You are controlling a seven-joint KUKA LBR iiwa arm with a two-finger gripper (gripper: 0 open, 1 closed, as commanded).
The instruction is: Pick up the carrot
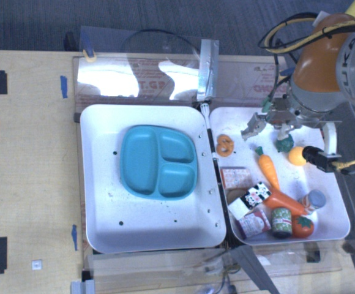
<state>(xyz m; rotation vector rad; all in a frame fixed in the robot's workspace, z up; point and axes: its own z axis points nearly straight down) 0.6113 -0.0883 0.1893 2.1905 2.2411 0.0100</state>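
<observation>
We see the carrot [268, 171] in the right bin [340, 216], lying free at about 6 o'clock from the end effector [269, 124], its long axis running roughly 11 to 5 o'clock. Whether the end effector is spread or pressed together, we cannot tell. Printed writing on the wall behind the bins is unreadable.

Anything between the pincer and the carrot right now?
Nothing visible. The pincer hangs over the right bin, just up and right of the carrot, with bare bin floor between them. A second orange piece lies against the carrot's lower end.
</observation>
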